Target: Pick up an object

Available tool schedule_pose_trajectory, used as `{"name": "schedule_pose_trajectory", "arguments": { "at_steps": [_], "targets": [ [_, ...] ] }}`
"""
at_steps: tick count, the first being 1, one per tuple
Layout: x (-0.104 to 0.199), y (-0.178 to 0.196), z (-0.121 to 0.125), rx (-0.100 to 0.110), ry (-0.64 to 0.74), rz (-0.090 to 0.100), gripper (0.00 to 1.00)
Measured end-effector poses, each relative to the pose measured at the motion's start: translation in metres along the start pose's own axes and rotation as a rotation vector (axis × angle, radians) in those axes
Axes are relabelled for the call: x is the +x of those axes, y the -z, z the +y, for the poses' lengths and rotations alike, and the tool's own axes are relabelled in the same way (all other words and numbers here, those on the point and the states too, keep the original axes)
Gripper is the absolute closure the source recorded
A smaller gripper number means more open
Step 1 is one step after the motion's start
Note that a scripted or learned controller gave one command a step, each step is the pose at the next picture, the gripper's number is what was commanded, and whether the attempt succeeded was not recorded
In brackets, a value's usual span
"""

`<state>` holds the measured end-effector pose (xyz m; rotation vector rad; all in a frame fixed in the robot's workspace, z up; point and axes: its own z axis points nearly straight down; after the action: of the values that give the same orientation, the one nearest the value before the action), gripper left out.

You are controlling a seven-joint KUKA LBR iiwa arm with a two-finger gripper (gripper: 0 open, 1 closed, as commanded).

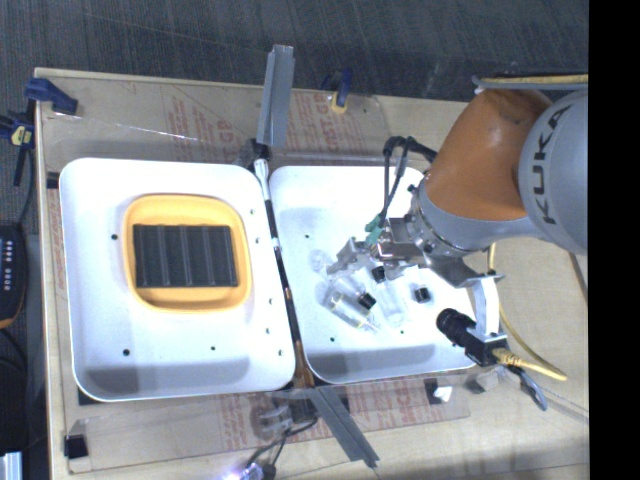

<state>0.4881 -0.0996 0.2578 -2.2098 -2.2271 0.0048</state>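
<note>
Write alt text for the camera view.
A grey and orange arm reaches from the right into the right bin, its hand low over clear plastic objects. The left bin holds a yellow tray with dark slots.

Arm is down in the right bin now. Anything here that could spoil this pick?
1. The clear plastic pieces under the gripper lie bunched together, so the fingers may catch two at once or just push them aside.
2. They are see-through against the white right bin, so it is hard to tell whether anything was actually caught.
3. The yellow tray lies in the left bin, well away, so I expect no trouble there.
</note>
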Motion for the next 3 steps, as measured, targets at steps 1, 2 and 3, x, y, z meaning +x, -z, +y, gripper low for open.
{"name": "schedule_pose_trajectory", "arguments": {
  "at_steps": [1, 2, 3],
  "targets": [
    [-0.0377, -0.1556, 0.0240, -0.005, -0.034, -0.001, 0.00],
    [-0.0374, -0.1464, 0.0240, -0.004, -0.028, -0.002, 1.00],
    [-0.0374, -0.1464, 0.0241, -0.004, -0.028, -0.002, 0.00]
  ]
}}
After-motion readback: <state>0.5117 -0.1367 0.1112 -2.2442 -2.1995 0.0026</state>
